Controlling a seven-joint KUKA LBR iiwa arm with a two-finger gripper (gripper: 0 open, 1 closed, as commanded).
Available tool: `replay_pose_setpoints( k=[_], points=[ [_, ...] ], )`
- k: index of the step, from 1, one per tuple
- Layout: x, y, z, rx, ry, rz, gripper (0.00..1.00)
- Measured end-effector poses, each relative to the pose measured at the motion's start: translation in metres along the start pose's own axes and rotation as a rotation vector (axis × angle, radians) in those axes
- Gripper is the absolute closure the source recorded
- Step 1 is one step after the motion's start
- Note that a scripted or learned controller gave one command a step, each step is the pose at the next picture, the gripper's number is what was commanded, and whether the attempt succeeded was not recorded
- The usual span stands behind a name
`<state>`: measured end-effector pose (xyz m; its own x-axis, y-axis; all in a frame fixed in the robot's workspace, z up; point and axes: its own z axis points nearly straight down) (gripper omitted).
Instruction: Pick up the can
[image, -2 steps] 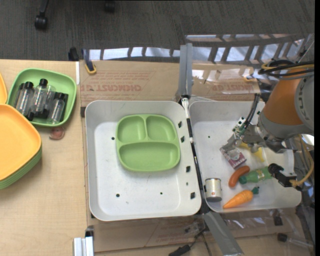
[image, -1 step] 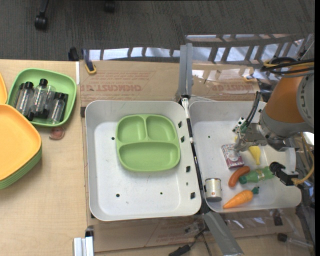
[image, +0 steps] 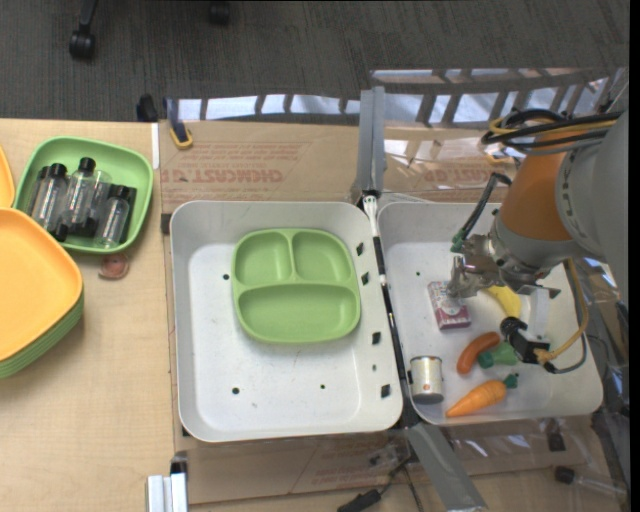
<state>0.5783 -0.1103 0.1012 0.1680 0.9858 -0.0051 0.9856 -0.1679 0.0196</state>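
A small silver can (image: 426, 377) lies on its side near the front left corner of the right bin (image: 420, 245). My gripper (image: 461, 284) hangs over the middle of that bin, right above a pink and white box (image: 450, 306), well behind the can and apart from it. The grey arm with its orange band (image: 540, 195) reaches in from the right.
Near the gripper lie a yellow banana (image: 503, 299), an orange pepper-like toy (image: 478, 352) and an orange carrot (image: 478, 397). The left bin (image: 200, 330) holds a green divided plate (image: 296, 284). On the bench at left stand a green tray of bottles (image: 84, 195) and orange plates (image: 35, 290).
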Motion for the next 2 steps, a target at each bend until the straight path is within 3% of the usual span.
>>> replay_pose_setpoints(
  k=[1, 2],
  points=[
    [0.001, -0.04, -0.001, -0.002, 0.005, 0.331, 1.0],
    [0.007, -0.014, -0.023, 0.022, 0.002, 0.073, 1.0]
  ],
)
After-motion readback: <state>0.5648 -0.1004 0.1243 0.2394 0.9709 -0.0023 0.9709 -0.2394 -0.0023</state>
